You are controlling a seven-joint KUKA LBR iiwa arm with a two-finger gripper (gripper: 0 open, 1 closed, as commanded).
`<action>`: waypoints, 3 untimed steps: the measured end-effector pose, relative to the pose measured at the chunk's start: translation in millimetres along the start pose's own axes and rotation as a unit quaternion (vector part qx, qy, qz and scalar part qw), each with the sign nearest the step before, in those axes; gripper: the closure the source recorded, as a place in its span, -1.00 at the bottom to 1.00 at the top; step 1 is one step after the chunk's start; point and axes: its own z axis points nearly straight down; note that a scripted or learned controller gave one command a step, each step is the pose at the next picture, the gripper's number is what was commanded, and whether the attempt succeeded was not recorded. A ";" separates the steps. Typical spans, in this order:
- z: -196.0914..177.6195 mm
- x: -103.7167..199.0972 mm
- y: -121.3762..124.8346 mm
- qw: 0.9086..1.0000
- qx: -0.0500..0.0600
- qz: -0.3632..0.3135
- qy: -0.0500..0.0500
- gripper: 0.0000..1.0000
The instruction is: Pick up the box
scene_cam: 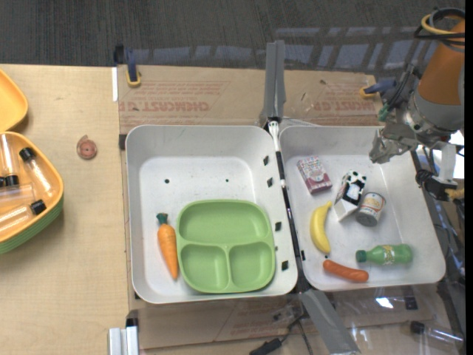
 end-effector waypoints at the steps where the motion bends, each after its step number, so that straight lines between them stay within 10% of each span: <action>1: -22.4 -16.0 21.3 0.986 0.001 0.166 0.000 1.00; 2: 24.3 -22.5 38.8 0.948 0.002 0.317 0.000 1.00; 3: 23.9 -11.0 10.7 0.829 0.003 0.560 -0.001 1.00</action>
